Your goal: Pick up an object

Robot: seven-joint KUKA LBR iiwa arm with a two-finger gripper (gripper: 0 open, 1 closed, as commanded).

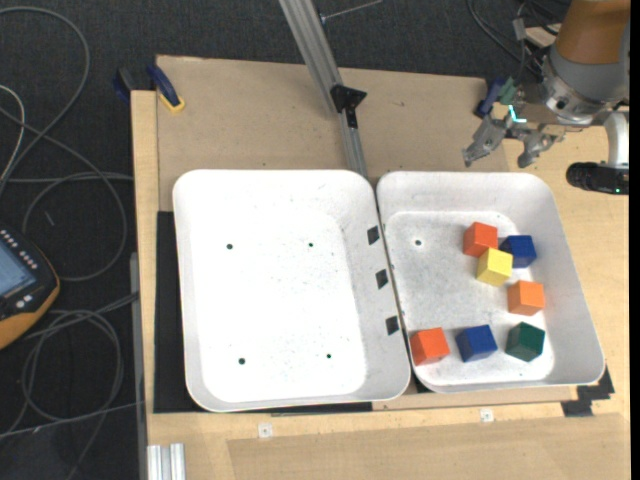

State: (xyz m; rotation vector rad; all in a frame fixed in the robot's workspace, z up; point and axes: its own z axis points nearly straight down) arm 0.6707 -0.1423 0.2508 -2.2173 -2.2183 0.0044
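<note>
The right bin (560, 208) holds several small blocks. An orange block (481, 238), a blue block (518, 250) and a yellow block (494, 266) cluster near its middle. Another orange block (526, 296) lies below them. Along the near wall sit an orange block (430, 344), a blue block (476, 342) and a dark green block (524, 340). My gripper (506, 148) hangs above the bin's far rim at the upper right, open, with nothing between its fingers.
The left bin (200, 218) lies beside the right one. A slanted metal bar (320, 58) runs from the top down to the gap between the bins. Cables and a handheld device (20, 278) lie on the floor at the left.
</note>
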